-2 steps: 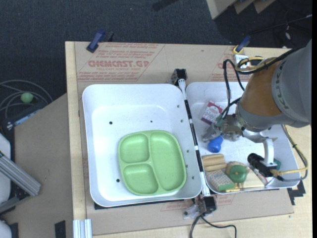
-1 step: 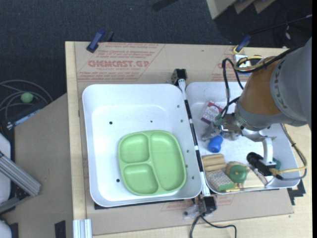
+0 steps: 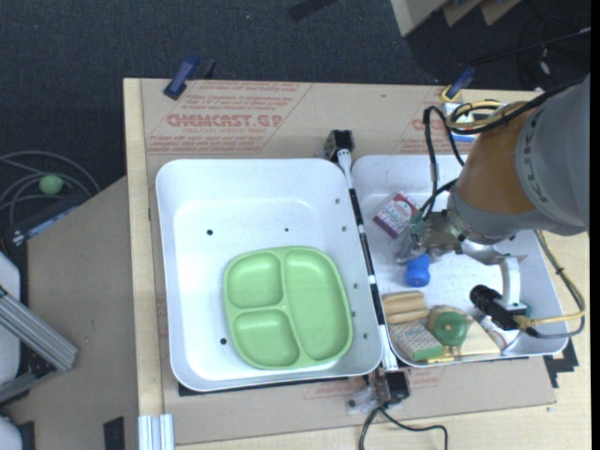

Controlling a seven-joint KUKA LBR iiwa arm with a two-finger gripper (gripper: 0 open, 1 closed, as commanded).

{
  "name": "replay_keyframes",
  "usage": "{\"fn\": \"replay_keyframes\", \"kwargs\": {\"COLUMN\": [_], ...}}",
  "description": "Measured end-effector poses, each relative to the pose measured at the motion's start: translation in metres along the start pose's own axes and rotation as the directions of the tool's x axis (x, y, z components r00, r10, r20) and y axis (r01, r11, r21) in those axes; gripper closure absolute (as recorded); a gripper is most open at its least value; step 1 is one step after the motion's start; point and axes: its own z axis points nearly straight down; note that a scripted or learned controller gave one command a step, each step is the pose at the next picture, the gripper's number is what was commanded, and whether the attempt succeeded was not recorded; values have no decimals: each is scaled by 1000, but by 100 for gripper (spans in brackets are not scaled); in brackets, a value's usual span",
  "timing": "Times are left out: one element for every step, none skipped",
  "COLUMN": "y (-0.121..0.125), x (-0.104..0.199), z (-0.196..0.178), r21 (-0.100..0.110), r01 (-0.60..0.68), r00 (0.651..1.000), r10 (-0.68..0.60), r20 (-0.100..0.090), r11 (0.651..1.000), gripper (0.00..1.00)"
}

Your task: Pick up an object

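Looming over the frame's right side, the arm (image 3: pixel 511 172) has its gripper (image 3: pixel 419 242) low in the right bin (image 3: pixel 553 279), just above the blue object (image 3: pixel 417 272). Whether it is released or clenched, I cannot tell. A straight descent centred on that piece, clear of the red-and-white packet (image 3: pixel 395 215) beside it, would likely serve best.

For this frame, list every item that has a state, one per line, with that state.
green divided plate: upright, lying flat in the left bin
blue object: in the right bin, just below the gripper
tan block: lying flat
red-and-white packet: lying tilted
gripper: low in the right bin
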Motion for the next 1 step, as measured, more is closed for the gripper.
{"fn": "replay_keyframes", "kwargs": {"y": [8], "x": [48], "z": [-157], "r21": [-1], "r01": [2], "r00": [1000], "r10": [-2], "r20": [-1], "r11": [1000], "gripper": [100]}}
